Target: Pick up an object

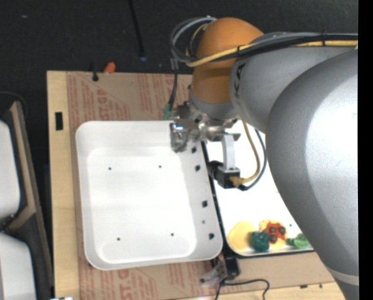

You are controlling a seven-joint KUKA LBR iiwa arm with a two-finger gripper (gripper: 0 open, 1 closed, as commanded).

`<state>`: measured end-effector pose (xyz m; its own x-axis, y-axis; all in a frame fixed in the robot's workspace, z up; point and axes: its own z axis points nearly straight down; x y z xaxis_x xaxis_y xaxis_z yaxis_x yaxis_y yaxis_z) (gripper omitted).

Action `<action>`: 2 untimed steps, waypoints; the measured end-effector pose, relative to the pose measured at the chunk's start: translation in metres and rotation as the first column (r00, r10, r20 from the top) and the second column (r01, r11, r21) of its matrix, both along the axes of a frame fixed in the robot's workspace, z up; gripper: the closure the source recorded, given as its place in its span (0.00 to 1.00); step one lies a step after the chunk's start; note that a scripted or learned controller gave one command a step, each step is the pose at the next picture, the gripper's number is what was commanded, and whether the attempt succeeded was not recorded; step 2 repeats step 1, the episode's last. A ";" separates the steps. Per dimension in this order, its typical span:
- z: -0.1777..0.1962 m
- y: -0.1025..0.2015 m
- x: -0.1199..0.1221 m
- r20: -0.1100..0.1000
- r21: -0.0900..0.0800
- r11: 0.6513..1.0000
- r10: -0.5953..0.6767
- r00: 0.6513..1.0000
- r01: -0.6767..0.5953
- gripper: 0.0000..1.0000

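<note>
Crowding the shallow white right bin (261,195), small yellow, green and red objects (265,235) are overhung by the grey arm (299,124); gripper (185,133) state cannot be told.

Smooth glossy white plastic bin (136,192), matt printed cardboard sheet (111,99) beneath, satin grey arm (311,130) casing.

White left bin (143,192) with small dark dots; grey arm (305,136) with orange band (221,49); yellow object (240,234), green object (260,241) and red object (275,230) in right bin (271,195)
</note>
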<state>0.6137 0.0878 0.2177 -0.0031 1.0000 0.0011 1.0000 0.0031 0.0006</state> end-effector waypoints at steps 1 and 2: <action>0.000 -0.002 0.000 0.000 -0.001 1.000 -0.003 1.000 0.003 0.00; 0.000 -0.002 0.000 0.000 -0.001 1.000 -0.003 1.000 0.003 0.00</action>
